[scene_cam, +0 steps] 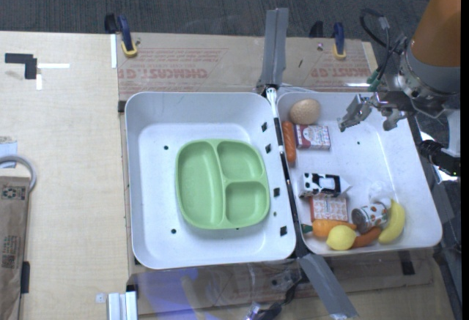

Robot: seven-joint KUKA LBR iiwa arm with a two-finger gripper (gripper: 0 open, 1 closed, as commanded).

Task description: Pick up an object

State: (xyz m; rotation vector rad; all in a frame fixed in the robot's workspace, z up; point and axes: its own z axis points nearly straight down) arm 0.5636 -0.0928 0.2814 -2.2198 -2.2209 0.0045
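The grey two-finger gripper hangs over the far part of the right white plastic bin, its dark metal fingers spread apart with nothing between them. Taking that bin as the landmark: against its far-left corner lies a smooth tan egg-shaped object, and just nearer from it a small red-and-white printed carton. Along the bin's left wall stretches a slim orange carrot-like piece. Near the bin's middle sits a black-and-white cow-patterned box, with another small reddish carton just nearer. Along the near wall things crowd together — a glossy yellow lemon, an orange carrot partly hidden behind it, a small printed can and a curved yellow banana at the near-right corner. The can's label is too small to read.

Left of this bin, the other white bin holds a matte pale-green divided plate with three compartments. The arm's orange band is cut off at the frame's right edge.
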